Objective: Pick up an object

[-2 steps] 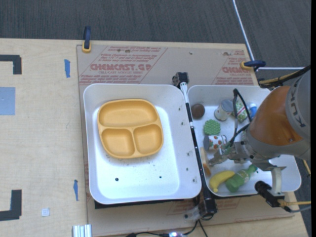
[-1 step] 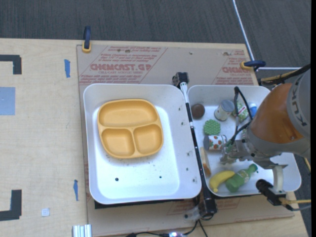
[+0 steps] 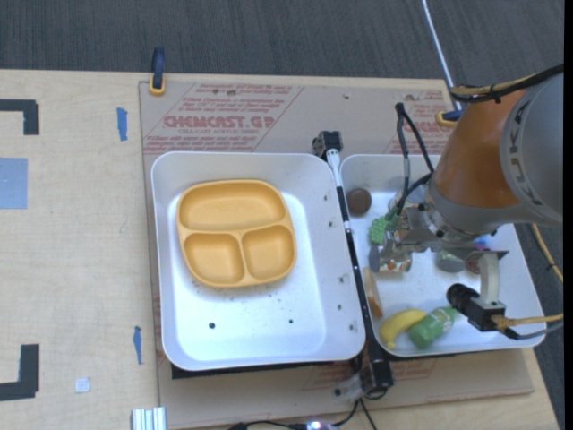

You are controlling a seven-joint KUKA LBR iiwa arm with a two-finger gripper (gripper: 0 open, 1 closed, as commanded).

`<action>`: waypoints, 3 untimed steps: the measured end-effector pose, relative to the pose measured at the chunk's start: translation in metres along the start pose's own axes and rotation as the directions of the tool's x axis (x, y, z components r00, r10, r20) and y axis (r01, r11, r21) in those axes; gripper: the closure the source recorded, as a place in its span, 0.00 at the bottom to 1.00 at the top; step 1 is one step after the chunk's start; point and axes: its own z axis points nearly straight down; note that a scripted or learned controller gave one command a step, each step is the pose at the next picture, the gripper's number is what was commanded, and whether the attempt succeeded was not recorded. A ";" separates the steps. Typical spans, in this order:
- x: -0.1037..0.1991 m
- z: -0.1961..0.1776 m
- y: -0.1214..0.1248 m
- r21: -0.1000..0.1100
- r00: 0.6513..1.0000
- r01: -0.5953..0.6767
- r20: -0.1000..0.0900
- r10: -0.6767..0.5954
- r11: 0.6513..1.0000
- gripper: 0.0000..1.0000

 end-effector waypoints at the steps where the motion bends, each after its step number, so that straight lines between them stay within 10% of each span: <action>1: 0.085 0.000 0.077 0.001 1.000 0.001 0.001 -0.001 1.000 1.00; 2: 0.084 0.000 0.077 0.002 1.000 0.000 0.002 0.000 1.000 0.00; 3: 0.084 0.000 0.077 0.002 1.000 0.000 0.002 0.000 1.000 0.00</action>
